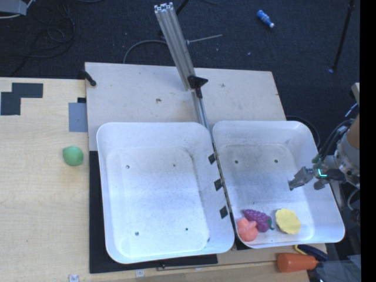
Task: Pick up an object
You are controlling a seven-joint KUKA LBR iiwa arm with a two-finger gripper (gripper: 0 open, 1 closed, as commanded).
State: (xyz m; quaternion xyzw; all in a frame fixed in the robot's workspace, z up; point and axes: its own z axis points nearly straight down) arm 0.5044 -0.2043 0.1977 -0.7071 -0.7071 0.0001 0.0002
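Objects for picking lie in the right bin (294, 134), gathered along its near edge: an orange piece (247, 230) at the near left corner; a purple grape-like cluster (257, 218) touching it on its right; a small dark green bit just beside the purple cluster, too small to identify; a flat yellow piece (288, 221) further right, apart from the purple one; the rest of that bin's floor bare white with a few small holes. End effector (301, 179): at the right side of the right bin, above its floor, pointing left, well apart from the three pieces; nothing seen between its fingers; whether it is released or clenched cannot be told at this size; a small teal light shows just behind it on the wrist. Left bin (117, 140): white, shallow, touching the right bin along a shared edge fitted with three dark clips. Table (35, 187): light wood at left, with a green ball (73, 155) resting on it just beside the left bin. Grey metal rail (179, 49): running from the far side down to the seam between the bins. Orange-handled tool (297, 261): lying just beyond the near edge of the right bin.
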